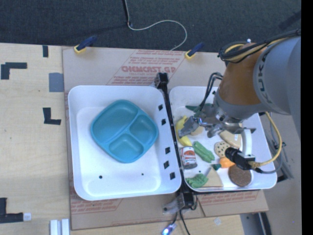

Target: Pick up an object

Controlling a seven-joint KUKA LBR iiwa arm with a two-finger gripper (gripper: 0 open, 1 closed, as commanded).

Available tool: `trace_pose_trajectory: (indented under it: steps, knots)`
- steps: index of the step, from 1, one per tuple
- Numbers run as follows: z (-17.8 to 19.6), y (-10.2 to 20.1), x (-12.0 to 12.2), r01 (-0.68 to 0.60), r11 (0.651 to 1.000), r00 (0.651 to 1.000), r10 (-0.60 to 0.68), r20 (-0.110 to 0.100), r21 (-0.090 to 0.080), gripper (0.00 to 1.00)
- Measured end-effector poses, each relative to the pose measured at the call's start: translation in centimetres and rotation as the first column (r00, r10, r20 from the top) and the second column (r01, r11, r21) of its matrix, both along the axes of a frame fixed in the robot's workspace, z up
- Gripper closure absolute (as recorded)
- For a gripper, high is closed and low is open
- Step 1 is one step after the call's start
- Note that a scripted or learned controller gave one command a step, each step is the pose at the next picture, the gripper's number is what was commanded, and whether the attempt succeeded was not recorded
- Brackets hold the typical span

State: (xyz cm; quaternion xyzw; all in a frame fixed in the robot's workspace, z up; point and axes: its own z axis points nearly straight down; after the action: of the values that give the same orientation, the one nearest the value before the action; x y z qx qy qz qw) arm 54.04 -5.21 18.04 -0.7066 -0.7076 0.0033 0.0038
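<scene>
Brown cardboard covered the bench [146,75] under two shallow white bins, and dark carpet lay beyond the far edge. From my remote station I saw the left white plastic bin [80,131] holding a turquoise plastic plate with three compartments [124,130], lying flat near the middle. The right white plastic bin [266,180] held the small things: a yellow banana-shaped toy [184,125] near the divider, a green pod-shaped toy [203,151] lying slantwise, a small can with a red label [189,157], a pale cracker with dark dots [221,148], an orange piece [226,162], a round brown cookie [240,176] and a green leafy piece [197,181] at the near edge.

The grey arm with the orange band [244,80] reached in from the right, and the two-finger gripper [201,124] was low over the far-left part of the right bin. Its metal fingers [196,123] appeared parted, with nothing between them that I could make out.

The relation that mattered to me was this: the yellow toy lay just beside the fingers, toward the divider, with its long axis running from the far side to the near side. I judged it the nearest candidate. The green pod was a little nearer to the front edge. A short move toward the divider seemed needed, but the bin wall was close, so the fingers risked touching it.
</scene>
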Motion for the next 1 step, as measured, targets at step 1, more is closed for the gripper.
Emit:
trace_pose_trajectory:
  steps: [1]
  knots:
    - [0.61,0.01,0.06,-0.001,1.000,1.000,0.001,-0.006,0.000,1.00]
